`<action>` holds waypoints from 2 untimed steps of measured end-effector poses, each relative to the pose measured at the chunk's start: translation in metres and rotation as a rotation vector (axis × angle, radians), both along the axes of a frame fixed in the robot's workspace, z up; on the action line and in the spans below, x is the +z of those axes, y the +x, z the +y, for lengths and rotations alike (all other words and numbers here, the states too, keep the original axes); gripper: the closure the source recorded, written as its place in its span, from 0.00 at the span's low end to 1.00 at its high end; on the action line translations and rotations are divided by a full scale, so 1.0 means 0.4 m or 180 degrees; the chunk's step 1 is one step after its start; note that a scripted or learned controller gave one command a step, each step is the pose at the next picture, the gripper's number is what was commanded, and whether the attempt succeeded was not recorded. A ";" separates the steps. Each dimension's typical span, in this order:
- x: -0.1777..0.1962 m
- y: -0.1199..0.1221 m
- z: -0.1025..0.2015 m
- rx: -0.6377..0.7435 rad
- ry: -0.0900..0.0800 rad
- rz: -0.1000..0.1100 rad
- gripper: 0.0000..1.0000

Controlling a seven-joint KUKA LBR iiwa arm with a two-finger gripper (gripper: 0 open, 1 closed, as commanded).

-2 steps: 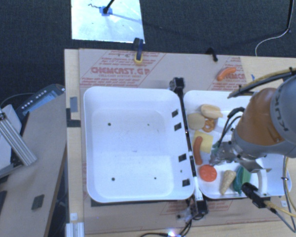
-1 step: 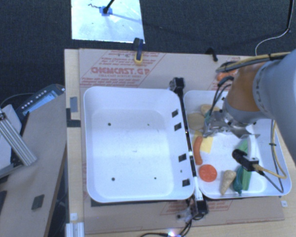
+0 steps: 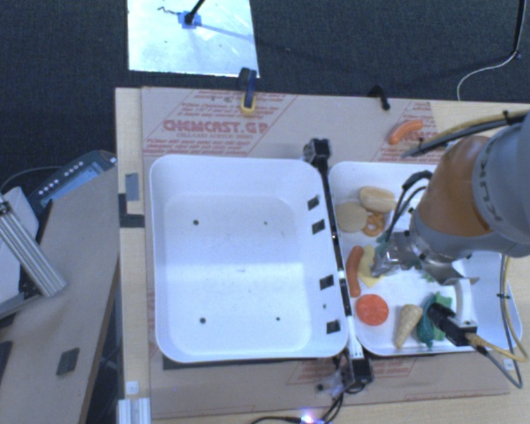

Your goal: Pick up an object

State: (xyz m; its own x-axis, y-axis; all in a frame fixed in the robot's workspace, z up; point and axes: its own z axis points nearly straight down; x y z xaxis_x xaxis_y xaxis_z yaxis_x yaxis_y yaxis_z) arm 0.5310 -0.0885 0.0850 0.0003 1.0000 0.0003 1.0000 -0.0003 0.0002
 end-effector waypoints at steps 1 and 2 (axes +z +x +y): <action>0.001 0.175 0.006 0.0022 -0.0004 -0.0023 1.00; 0.447 0.225 -0.053 0.0014 -0.0017 -0.0067 1.00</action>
State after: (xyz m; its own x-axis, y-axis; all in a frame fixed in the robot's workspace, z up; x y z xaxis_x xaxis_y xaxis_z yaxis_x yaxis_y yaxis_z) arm 0.6209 -0.1097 0.2639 -0.0042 1.0000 -0.0050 0.9998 0.0043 0.0214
